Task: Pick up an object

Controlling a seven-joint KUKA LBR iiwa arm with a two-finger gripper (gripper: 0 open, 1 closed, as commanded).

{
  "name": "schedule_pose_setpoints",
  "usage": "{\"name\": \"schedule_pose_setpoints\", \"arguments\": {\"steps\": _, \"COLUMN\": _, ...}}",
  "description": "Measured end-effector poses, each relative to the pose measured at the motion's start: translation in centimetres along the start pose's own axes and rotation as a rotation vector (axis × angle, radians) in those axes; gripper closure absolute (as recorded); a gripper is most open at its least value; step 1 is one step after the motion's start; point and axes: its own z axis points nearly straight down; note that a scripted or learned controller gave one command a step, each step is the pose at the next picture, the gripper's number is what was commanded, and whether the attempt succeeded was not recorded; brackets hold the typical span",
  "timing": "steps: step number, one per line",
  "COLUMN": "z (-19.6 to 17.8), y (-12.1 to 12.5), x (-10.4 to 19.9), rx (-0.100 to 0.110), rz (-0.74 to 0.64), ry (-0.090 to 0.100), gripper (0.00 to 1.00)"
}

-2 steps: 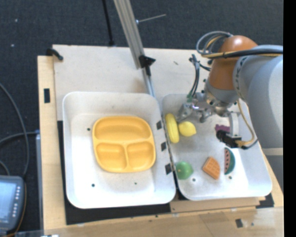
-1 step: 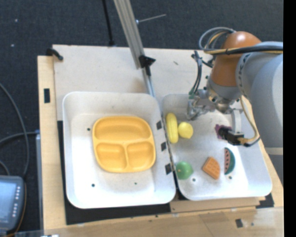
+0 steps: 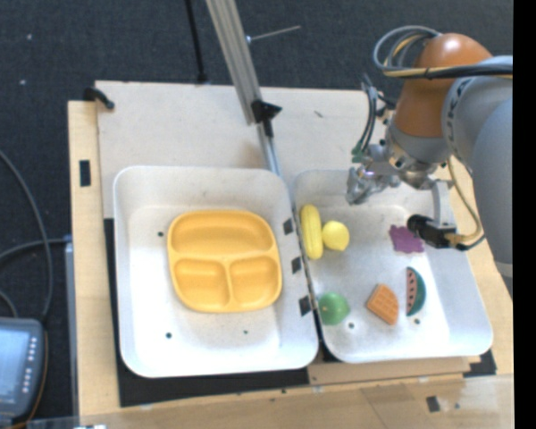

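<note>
My gripper (image 3: 361, 189) hangs over the far edge of the right bin (image 3: 447, 329), above and right of the toy food. In that bin lie a yellow banana (image 3: 310, 231) by the left wall, a yellow lemon (image 3: 336, 236) touching it, a purple piece (image 3: 406, 238), a watermelon slice (image 3: 414, 290), an orange wedge (image 3: 383, 303) and a green ball (image 3: 332, 307). Nothing shows between the gripper's fingers.
The left bin (image 3: 143, 329) holds a yellow divided plate (image 3: 223, 259). A slanted metal pole (image 3: 241, 70) rises from between the bins toward the back. The grey arm with its orange band (image 3: 433, 79) comes in at the upper right, with cables looping around it.
</note>
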Motion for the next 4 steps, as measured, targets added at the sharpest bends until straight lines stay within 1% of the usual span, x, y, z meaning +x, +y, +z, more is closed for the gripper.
{"name": "schedule_pose_setpoints", "arguments": {"steps": 1, "z": -4.6, "y": 0.7, "x": -0.4, "rx": -0.001, "rz": -0.005, "ry": -0.001, "gripper": 1.0}}
{"name": "schedule_pose_setpoints", "arguments": {"steps": 2, "z": -10.9, "y": 0.5, "x": 0.1, "rx": -0.003, "rz": -0.008, "ry": -0.001, "gripper": 1.0}}
{"name": "schedule_pose_setpoints", "arguments": {"steps": 3, "z": -10.7, "y": 1.3, "x": 4.5, "rx": 0.003, "rz": -0.011, "ry": 0.001, "gripper": 1.0}}
{"name": "schedule_pose_setpoints", "arguments": {"steps": 4, "z": -11.3, "y": 1.2, "x": 9.8, "rx": 0.005, "rz": -0.013, "ry": 0.002, "gripper": 1.0}}
